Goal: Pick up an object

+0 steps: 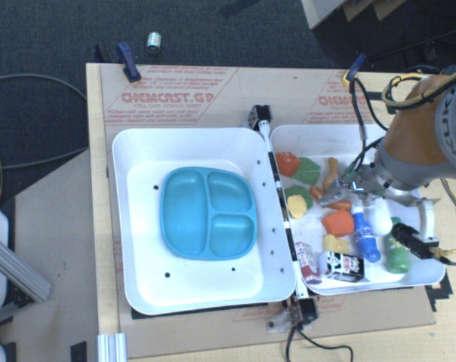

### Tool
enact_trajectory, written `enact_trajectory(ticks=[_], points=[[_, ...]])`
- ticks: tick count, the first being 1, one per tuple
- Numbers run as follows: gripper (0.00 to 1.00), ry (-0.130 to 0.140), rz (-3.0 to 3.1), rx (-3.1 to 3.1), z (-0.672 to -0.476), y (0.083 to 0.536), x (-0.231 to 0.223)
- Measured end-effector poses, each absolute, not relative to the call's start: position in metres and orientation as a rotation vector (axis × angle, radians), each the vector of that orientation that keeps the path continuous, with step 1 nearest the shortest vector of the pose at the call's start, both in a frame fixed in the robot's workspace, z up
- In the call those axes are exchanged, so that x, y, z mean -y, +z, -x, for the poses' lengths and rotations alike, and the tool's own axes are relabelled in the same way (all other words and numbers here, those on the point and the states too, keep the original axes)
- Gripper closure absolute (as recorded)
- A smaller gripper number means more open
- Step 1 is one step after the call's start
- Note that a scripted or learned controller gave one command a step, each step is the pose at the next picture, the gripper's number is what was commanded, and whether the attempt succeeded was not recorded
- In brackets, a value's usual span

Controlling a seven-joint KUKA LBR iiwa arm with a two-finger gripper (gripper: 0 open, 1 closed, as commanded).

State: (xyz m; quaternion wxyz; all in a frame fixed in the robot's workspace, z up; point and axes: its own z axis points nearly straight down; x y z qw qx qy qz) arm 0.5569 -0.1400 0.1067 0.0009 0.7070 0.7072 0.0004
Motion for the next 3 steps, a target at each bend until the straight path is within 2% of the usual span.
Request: enact_trajectory(ticks=[1,2,3], points=[[0.0,-0.001,-2.223,-2.222,-0.5,0.084,0.102],[1.0,0.001,-2.221,-2.22,-0.501,0.094,0.102],[1.0,0.001,-2.221,-2.223,-0.5,0.218,0.014]])
